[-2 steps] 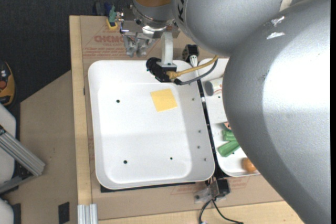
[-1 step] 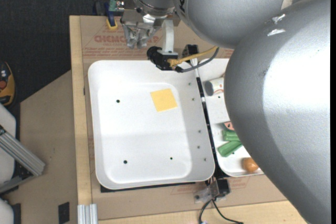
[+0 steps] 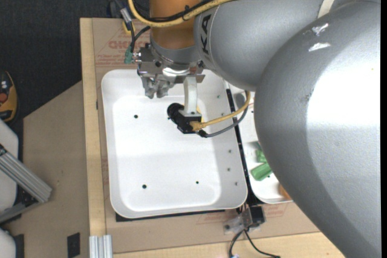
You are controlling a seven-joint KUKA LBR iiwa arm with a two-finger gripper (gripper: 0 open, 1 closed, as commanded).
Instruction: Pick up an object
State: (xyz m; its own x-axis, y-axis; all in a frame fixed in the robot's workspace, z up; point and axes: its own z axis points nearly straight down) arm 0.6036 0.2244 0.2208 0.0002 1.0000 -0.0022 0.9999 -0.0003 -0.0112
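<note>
Gripper (image 3: 172, 90) is over the back of the left bin (image 3: 121, 148), fingers apart, nothing visibly between them. Green object (image 3: 261, 170), possibly a block, lies in the right bin (image 3: 266, 193), partly hidden by the arm.

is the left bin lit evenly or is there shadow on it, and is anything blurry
Camera view: the left bin is brightest across its near floor, with the arm's shadow greying its far half around the gripper; the arm looms soft and oversized close to the lens, while the green object in the right bin stays fairly sharp.

Green object (image 3: 261, 170) in right bin (image 3: 266, 190)
</note>
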